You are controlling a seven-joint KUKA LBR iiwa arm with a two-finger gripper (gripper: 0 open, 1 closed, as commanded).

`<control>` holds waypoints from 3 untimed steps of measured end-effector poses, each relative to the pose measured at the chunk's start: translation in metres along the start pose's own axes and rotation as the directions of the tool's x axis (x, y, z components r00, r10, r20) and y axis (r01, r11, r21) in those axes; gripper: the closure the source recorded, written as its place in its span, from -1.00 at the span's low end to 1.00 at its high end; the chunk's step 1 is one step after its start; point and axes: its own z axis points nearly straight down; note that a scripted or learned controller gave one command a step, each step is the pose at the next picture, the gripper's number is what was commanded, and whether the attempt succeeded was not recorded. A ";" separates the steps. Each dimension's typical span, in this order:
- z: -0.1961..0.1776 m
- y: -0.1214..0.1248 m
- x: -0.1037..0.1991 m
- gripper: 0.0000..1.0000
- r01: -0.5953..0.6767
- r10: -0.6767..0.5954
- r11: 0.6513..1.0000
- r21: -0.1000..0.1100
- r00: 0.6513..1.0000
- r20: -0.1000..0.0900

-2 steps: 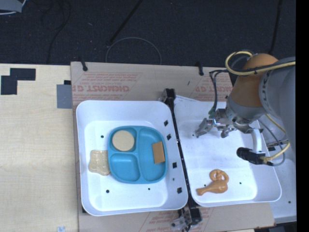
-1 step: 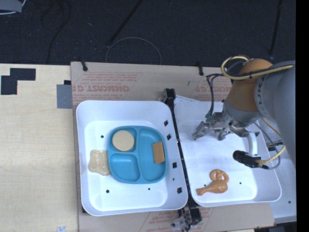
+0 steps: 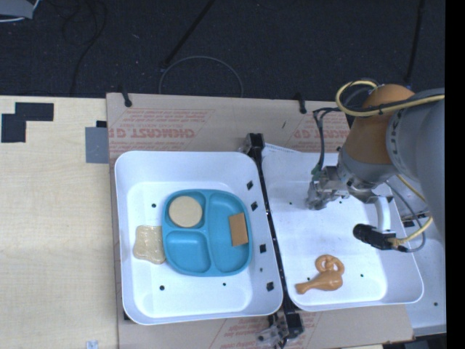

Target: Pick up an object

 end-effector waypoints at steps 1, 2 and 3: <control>-0.058 0.007 0.006 1.00 0.002 -0.002 1.000 -0.009 1.000 0.001; -0.101 0.007 0.004 1.00 0.002 -0.002 1.000 -0.008 1.000 0.001; -0.132 0.007 0.003 1.00 0.003 -0.003 1.000 -0.007 1.000 0.001</control>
